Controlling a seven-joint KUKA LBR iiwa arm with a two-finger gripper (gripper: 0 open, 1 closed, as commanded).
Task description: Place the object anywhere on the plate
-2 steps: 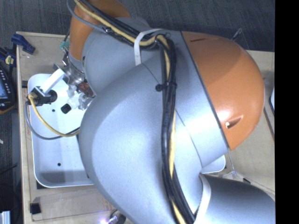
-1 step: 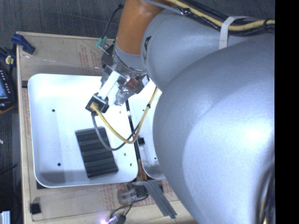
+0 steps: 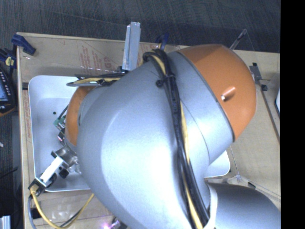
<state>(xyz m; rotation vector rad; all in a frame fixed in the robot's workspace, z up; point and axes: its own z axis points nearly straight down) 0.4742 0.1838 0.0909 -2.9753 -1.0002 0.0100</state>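
The gripper (image 3: pixel 65 152) sits low in the near-left corner of the shallow white plastic bin (image 3: pixel 33 109), showing as a bit of bare metal under the bulky grey arm with its orange band (image 3: pixel 157 142). Whether it is open, closed or gripping anything I cannot tell, since the arm covers it from above. Just to the far side of it, on the bin's white floor, lie some small green and dark scraps (image 3: pixel 59 123), too small to name. I cannot tell whether they touch the gripper, which way their long axis runs, or whether they are the object the task means. The plate is hidden, most likely under the arm further right in the same bin. My judgement is that the coming move would run from the bin's left end towards the right, with this one arm to make it. Further out, the pale wooden desk (image 3: pixel 95 56) carries faint red printing beyond the bin's far rim, too faint to read. An upright silvery metal bar (image 3: pixel 132 46) stands at the far edge, and blue clamps (image 3: pixel 22 43) grip the far-left corner. A dark device with a small lit screen (image 3: pixel 5 92) sits off the left edge, and its writing is unreadable.
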